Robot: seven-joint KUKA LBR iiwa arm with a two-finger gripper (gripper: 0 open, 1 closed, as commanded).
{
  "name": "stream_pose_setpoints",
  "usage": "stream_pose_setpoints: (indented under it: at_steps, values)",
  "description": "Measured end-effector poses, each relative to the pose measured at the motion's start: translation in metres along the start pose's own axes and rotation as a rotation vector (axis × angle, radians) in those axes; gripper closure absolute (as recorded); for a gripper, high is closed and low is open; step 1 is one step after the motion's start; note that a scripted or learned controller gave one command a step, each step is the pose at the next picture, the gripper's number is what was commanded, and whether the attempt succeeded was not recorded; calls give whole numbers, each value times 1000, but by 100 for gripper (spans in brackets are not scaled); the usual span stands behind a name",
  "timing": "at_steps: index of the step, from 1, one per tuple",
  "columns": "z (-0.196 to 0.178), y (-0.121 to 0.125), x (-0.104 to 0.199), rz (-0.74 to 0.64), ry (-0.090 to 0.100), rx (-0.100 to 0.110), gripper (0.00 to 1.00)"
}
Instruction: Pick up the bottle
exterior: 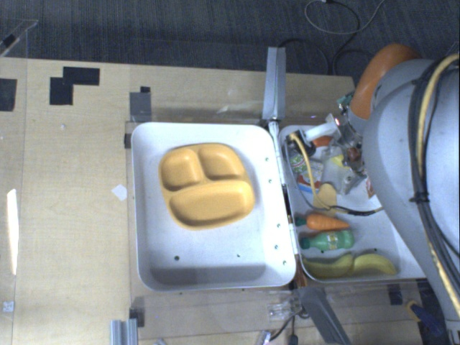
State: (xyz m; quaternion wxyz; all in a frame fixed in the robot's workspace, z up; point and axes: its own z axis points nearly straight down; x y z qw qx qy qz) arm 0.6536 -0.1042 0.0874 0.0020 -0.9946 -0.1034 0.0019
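From my seat, nearest the camera in the right-hand shallow white bin point(402, 261), I see a yellow banana point(352, 265) lying along the bin's near wall. Just behind it lies the small green plastic bottle point(327, 241) on its side, lengthwise across the bin, close to the banana. Directly beyond the bottle, and just beside it, rests an orange carrot with a green top point(325, 223), also lying crosswise.

Further back in that bin there is a jumble of small items I cannot sort out, with a yellow cable point(307, 165) looping through them. The two-finger gripper point(350, 165) sits low over this clutter, well apart from the bottle, at the end of the large grey arm with its orange band point(377, 74); I cannot tell how it is set or whether it has anything.

To the left, the other shallow white bin point(208, 264) holds a yellow plastic divided tray with three compartments point(207, 185), resting toward its far half. Beyond the bins runs the pale wooden bench point(65, 214), then dark carpet point(180, 13).
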Motion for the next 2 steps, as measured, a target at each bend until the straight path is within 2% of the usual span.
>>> stream_pose_setpoints:
  at_steps: [1, 2]
  values:
    - [-1, -22, -56, 0, 11, -5, 0]
    - [0, 2, 3, 6, -8, 4, 0]
